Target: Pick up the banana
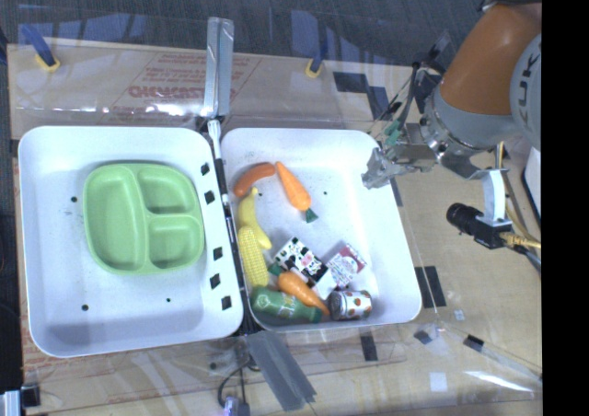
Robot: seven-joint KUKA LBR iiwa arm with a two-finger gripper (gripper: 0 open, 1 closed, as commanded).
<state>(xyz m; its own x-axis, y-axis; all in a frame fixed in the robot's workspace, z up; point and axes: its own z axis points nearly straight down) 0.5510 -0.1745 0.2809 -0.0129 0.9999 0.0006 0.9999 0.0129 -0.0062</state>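
Camera view placed the gripper [379, 168] over the far right rim of the right-hand bin [391, 248], hanging from the grey arm with its orange band [492, 55]; whether the jaws were open or closed could not be told, and nothing was visible between them. The banana [249, 217] lay well apart from the jaws, across the bin toward the divider between the two bins, and slightly nearer the camera than the jaws. It rested lengthwise along that inner wall, its far end just beside an orange sausage-shaped item [252, 177] and its near end touching or almost touching a corn cob [253, 257]. A carrot [294, 187] lay between the jaws and the banana, near the line of approach. Judged from this layout, the step in hand was the reach toward the fruit, with no grasp yet made. To do it well, the jaws would best travel above the carrot rather than through it, then descend over the middle of the banana, where it appeared clear of both neighbours. The closing direction should run across the narrow width of the fruit, so one finger would drop on the divider side. That finger had little room by the wall, which was the likely point of failure. The green sectioned plate [144, 218] in the left bin [55, 313] played no part.
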